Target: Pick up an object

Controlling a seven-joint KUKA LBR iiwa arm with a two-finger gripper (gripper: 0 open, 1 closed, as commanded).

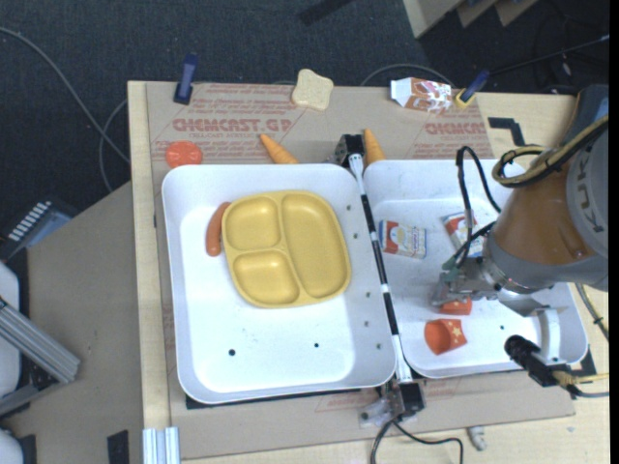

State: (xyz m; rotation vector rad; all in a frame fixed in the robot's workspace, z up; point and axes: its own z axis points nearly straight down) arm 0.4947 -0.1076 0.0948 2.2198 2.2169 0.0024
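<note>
Two bins; I see the arm (546, 220) reaching across right bin (426, 187), gripper (455, 293) low over a small red piece (455, 306), grip unclear. Red cup (445, 335) just below it. "CHEMCAST" printed on board (232, 124) behind.

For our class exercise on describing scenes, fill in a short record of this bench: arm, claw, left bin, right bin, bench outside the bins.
arm: grey with orange band, reaching in over the right bin
claw: low above a small red piece
left bin: yellow divided plate, sausage beside it
right bin: small carton, red cup-like item
bench outside bins: bread slice, carrot
</note>
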